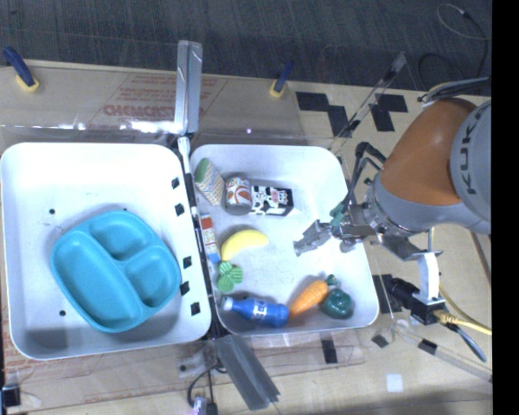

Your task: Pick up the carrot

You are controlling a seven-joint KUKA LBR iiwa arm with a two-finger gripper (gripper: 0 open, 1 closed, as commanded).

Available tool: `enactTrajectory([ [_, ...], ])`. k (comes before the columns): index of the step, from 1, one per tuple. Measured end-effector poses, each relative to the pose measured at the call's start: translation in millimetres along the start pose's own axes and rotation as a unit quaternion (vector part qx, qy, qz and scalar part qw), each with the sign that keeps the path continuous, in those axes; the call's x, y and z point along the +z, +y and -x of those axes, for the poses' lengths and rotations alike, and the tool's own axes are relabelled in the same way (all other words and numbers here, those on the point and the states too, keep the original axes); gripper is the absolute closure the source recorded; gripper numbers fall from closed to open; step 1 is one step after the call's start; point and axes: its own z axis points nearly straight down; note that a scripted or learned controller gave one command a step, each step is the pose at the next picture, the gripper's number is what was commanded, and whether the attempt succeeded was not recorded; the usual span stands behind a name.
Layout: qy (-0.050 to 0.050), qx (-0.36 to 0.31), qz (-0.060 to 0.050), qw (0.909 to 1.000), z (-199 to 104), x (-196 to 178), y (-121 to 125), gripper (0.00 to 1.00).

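Observation:
The carrot (308, 296) is small and orange with a dark green leafy top (336, 302). It lies near the front right corner of the right bin (277, 156), tilted, its tip pointing toward the blue bottle. My gripper (316, 237) hangs over the right part of this bin, farther back than the carrot and apart from it. Nothing shows in its grasp. The grey arm with its orange band (428, 158) reaches in from the right.
A blue bottle (255, 310) lies just left of the carrot. A yellow fruit (243, 243), a green toy (230, 276), a black-and-white carton (270, 200) and a can (236, 193) lie farther back. A blue divided plate (117, 269) sits in the left bin (35, 171).

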Motion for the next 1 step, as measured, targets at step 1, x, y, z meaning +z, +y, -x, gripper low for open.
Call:
enactTrajectory([
  [1, -0.001, -0.033, 0.002, 0.9994, 27.2, -1.5, -0.2, 0.0],
])
